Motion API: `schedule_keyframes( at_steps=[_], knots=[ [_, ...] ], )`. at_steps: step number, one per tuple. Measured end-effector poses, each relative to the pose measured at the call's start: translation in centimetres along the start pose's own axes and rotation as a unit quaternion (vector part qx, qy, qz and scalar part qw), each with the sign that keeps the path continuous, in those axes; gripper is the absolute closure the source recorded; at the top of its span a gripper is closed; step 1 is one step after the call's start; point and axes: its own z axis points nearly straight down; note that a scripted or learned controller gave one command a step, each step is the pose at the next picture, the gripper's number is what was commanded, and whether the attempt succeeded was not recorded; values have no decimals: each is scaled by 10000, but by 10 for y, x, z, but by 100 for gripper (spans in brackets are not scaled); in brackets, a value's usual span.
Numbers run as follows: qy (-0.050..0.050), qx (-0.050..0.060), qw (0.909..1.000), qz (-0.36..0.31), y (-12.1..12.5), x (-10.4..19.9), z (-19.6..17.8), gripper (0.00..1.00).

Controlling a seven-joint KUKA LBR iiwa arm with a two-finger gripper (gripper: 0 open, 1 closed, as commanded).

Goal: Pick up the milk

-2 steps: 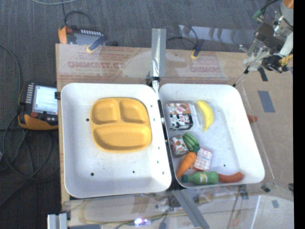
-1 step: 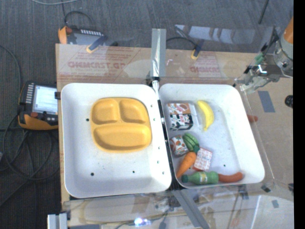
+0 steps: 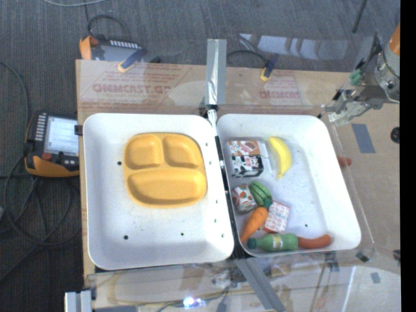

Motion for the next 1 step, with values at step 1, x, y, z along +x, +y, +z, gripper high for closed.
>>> schedule_keyframes(
  at_steps=[1],
  knots=[
    [2, 9, 10000, -1, 1, 0, -8, 100]
  ],
)
